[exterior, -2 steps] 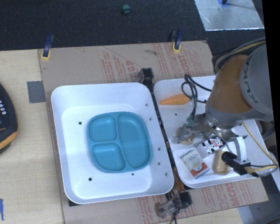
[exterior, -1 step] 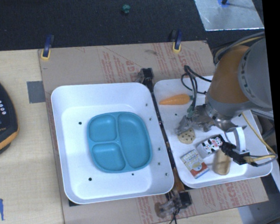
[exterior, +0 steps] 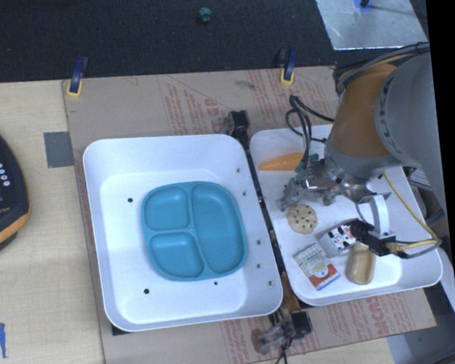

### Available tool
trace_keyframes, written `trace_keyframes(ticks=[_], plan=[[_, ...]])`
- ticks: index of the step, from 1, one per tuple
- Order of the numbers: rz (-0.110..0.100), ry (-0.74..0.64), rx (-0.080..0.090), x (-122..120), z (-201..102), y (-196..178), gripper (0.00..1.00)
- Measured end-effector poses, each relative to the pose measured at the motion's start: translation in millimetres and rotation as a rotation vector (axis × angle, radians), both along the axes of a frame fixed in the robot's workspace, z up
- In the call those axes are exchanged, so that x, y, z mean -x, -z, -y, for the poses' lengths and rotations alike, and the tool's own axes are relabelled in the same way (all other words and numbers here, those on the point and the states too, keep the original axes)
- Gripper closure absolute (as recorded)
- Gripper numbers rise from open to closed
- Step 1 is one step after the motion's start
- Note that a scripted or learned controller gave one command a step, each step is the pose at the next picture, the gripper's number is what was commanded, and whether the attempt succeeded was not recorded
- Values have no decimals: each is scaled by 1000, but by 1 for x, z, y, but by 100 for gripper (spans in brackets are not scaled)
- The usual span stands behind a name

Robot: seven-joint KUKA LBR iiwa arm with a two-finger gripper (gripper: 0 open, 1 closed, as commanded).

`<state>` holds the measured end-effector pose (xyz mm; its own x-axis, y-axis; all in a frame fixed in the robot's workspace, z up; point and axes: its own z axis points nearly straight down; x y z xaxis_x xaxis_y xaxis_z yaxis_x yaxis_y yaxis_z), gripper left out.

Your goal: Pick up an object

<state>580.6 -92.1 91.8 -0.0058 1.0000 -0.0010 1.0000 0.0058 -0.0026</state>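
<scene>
Several objects lie in the right bin (exterior: pixel 431 277); the gripper (exterior: pixel 305 187) hangs low just above the cookie (exterior: pixel 301 219), beside the carrot (exterior: pixel 282 162). Whether it is spread or pinched I cannot tell. Best to centre over one item, well off the bin wall

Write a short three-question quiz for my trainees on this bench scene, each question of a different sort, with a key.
1. True or false: the blue divided plate lies in the left bin.
2. Multiple choice: which item lies nearest the tool? A) round cookie B) small carton C) brown bottle-shaped piece
3. Fill in: the orange carrot-shaped piece lies in the ____ bin, near its far edge.

Key: 1 true; 2 A; 3 right.
</scene>
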Motion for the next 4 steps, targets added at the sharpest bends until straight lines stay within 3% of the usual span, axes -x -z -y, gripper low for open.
trace_keyframes(ticks=[1,2,3,4], plan=[[-1,-1,1,0,1,-10,100],[-1,-1,1,0,1,-10,0],[-2,0,0,54,10,1,0],[0,0,0,32,3,0,0]])
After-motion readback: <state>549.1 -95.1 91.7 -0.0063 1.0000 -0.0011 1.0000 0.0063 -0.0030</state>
